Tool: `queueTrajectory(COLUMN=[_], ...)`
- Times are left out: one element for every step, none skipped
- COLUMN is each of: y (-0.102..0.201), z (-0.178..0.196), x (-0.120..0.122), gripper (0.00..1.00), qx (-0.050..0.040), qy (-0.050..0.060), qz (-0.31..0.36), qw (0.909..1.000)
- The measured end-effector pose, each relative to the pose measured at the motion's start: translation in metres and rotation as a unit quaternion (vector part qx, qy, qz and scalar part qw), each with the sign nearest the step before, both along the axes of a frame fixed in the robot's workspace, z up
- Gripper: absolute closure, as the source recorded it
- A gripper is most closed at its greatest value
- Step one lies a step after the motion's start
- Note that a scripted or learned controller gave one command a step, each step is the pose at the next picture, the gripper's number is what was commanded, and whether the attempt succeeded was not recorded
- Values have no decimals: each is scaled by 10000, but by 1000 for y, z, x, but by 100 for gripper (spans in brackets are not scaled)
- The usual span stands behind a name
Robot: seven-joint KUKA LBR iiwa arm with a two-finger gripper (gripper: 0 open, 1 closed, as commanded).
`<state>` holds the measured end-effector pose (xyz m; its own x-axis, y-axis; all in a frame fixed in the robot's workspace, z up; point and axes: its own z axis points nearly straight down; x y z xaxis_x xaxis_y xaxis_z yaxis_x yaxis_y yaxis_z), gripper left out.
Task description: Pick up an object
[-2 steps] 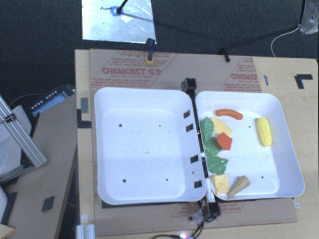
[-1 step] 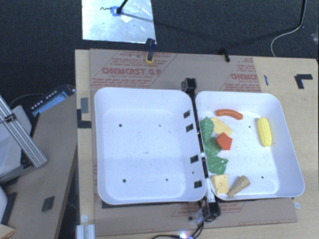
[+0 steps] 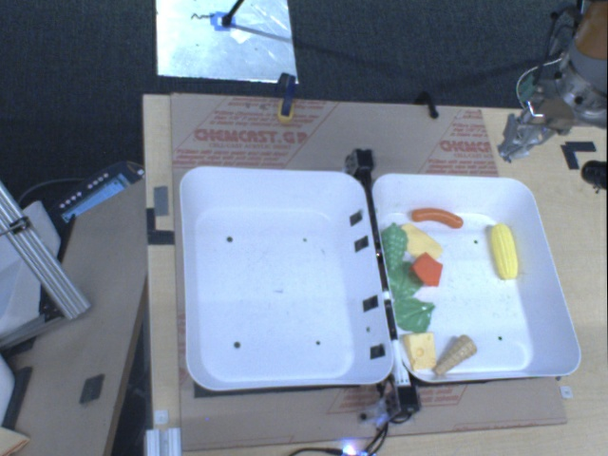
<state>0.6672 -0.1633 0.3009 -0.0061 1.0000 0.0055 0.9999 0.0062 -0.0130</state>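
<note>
The right bin [image 3: 554, 297] holds several toy foods. A red sausage [image 3: 437, 218] lies near its far wall and a yellow corn cob [image 3: 503, 251] lies to the right. By the left wall lie a yellow block [image 3: 424, 242], an orange-red block [image 3: 428, 271] and green leafy pieces [image 3: 408, 307]. A cheese wedge [image 3: 421, 351] and a tan cone [image 3: 454, 353] lie near the front. My gripper [image 3: 518, 141] hangs above the bench beyond the bin's far right corner, open, with nothing between its fingers.
The left bin [image 3: 275, 283] stands beside the right one, with black clips [image 3: 366, 245] along the shared edge. A shiny metal sheet [image 3: 226, 27] lies on the floor at the back. An aluminium frame [image 3: 38, 264] stands at the left.
</note>
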Motion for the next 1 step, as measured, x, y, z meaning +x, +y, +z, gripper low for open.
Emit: queueTrajectory(y=[-8], z=[130], x=[2], gripper=[100], qx=[-51], qy=[-145], qz=[-4], qw=[9999])
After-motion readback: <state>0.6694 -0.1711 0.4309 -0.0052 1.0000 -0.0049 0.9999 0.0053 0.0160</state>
